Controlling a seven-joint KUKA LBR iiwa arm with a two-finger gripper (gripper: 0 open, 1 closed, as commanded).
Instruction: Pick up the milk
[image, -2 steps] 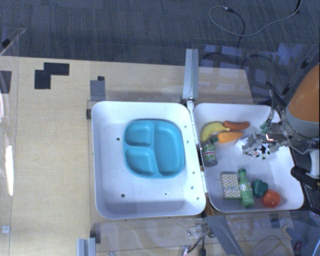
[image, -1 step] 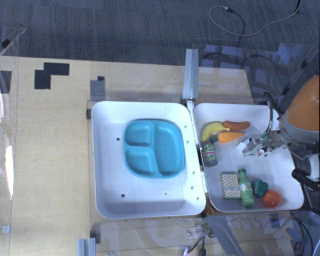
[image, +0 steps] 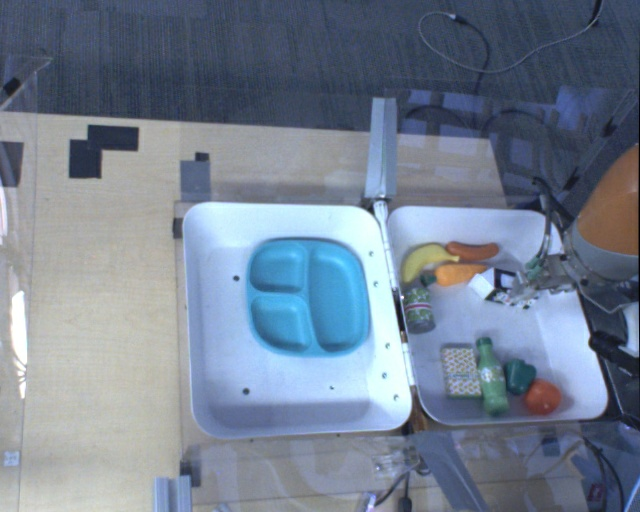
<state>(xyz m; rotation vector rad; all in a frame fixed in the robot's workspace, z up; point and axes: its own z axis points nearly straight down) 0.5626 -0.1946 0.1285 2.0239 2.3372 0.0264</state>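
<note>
Milk (image: 481, 284), small, apparently rigid and light, suits a side grip; claw (image: 518, 293) beside it, state indeterminable.

The arm (image: 612, 215) was cut off by the right edge, only its orange band and wrist in view. The end effector (image: 520, 292) appeared as a small blurred cluster — finger state indeterminate. A white object (image: 483, 284) just beside it was too small to identify. The dark can's (image: 419, 311) label was illegible — its base hidden by the bin wall (image: 398, 320).
</note>
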